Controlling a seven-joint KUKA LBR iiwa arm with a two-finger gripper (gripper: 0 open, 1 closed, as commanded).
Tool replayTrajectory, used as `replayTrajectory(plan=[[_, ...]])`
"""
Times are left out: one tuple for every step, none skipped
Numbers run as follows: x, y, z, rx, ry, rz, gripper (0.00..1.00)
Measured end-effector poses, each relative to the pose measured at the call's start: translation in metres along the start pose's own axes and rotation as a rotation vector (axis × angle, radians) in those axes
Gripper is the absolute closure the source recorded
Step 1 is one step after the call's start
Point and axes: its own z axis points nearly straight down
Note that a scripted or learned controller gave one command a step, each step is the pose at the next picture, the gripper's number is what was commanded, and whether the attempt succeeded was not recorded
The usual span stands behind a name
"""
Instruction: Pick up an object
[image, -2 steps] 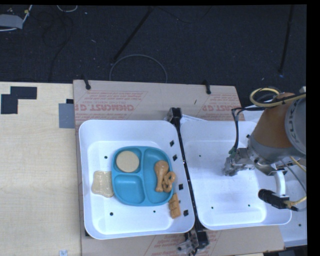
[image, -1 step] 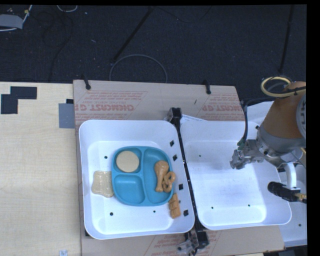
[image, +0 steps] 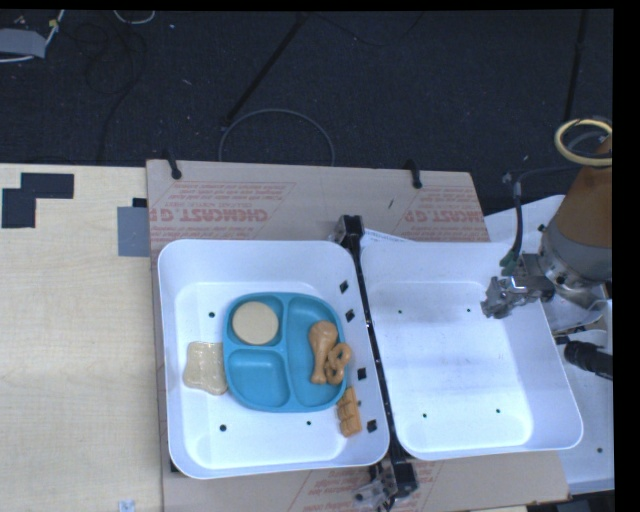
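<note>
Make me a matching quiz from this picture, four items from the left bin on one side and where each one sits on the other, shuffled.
Items:
1. round tan disc
2. brown pretzel-shaped piece
3. pale beige slab
4. small orange-brown chunk

Places:
A. bin floor, left of blue divided plate
B. plate's right compartment
C. bin floor, by plate's lower right corner
D. plate's upper left compartment

Pairs: 1-D, 2-B, 3-A, 4-C

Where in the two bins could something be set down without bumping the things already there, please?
The right bin has the widest bare floor, from the centre divider to its right wall, with the gripper at its upper right edge. The left bin is crowded: the blue tray, a beige piece beside it and a brown piece leave narrow strips.
</note>
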Motion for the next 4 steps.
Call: replayTrajectory(plan=[[-0.001, 0.000, -0.009, 0.004, 0.002, -0.002, 1.00], [0.053, 0.000, -0.001, 0.007, 0.004, -0.006, 1.00], [0.111, 0.008, -0.015, 0.004, 0.003, -0.007, 1.00], [0.171, 0.007, -0.013, 0.007, 0.003, -0.006, 1.00]])
